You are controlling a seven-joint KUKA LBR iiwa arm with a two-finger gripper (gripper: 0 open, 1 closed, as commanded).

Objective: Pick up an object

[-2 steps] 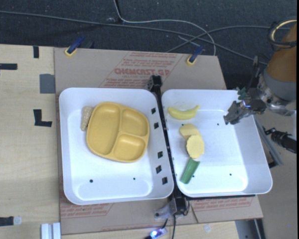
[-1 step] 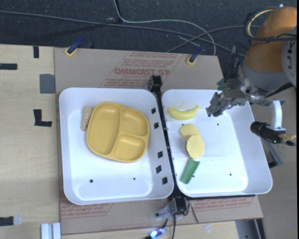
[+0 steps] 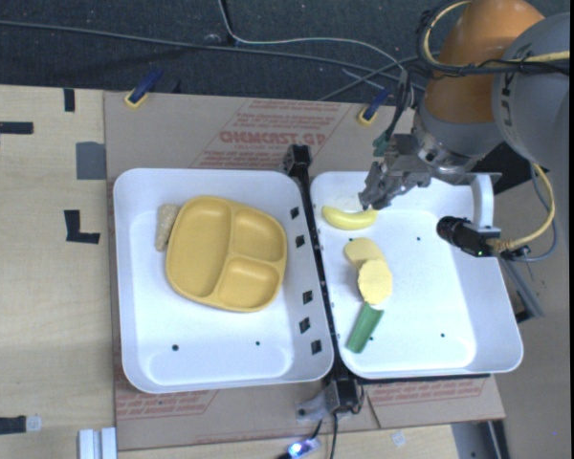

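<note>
In the right bin lie a yellow banana, a pale yellow slice, a round yellow piece and a green cucumber piece. My gripper hangs at the bin's upper left, its tips just above and touching the right end of the banana. The banana lies flat on the bin floor. The left bin holds a yellow divided plate with a tan piece tucked at its left edge.
The two white bins meet at a black clip-lined divider. Cables run across the dark bench behind. A black fitting on the arm hangs over the right bin's right side. Bare floor lies at the right bin's lower right.
</note>
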